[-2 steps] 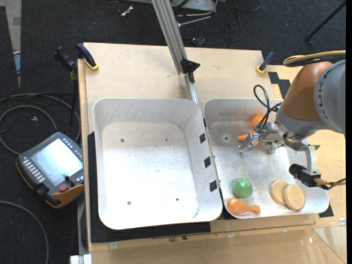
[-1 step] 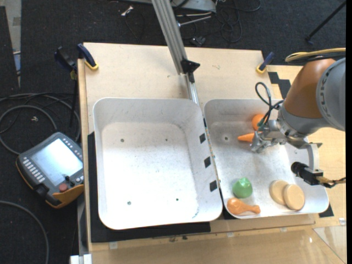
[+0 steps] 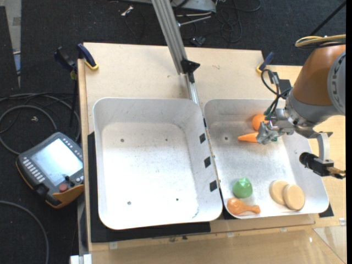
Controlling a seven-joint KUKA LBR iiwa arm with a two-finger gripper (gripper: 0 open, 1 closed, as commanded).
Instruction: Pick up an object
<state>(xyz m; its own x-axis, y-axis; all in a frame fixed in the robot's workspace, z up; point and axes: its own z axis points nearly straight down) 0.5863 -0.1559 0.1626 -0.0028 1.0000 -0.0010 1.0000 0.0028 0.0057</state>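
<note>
In the right bin (image 3: 308, 164) an orange carrot-shaped toy (image 3: 247, 138) lies pointing left, with a round orange piece (image 3: 257, 120) just behind it. My gripper (image 3: 267, 135) hangs low right at the carrot's thick end, touching or nearly touching it. Near the bin's front lie a green ball (image 3: 242, 188), an orange pear-shaped toy (image 3: 242, 206) and a tan double-disc piece (image 3: 288, 194).
The left bin (image 3: 110, 164) sits beside the right one, with a raised divider edge (image 3: 208, 153) between them. A slanted metal pole (image 3: 171, 29) crosses above the bench's back. A teach pendant (image 3: 49, 169) lies on the floor at left.
</note>
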